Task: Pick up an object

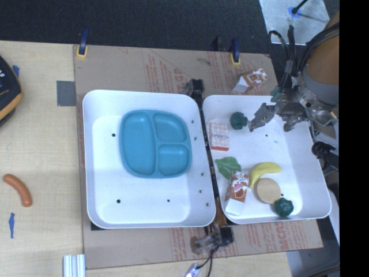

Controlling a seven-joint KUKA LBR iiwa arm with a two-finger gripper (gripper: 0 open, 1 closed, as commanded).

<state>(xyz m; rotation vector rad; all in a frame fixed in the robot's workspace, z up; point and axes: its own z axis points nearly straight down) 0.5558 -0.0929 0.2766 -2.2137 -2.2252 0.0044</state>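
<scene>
Gripper (270, 122) hangs over the right bin (308, 172) at its 1 o'clock, fingers spread, nothing between them. Dark green ball (238, 120) sits just beside it at 9 o'clock. Best approach: centre over the ball, drop straight, pinch its middle so it can't roll.

Grey arm with orange band

Black cables are seen behind the dark metal gripper (271, 120); an orange band and grey casing are seen above it.
</scene>
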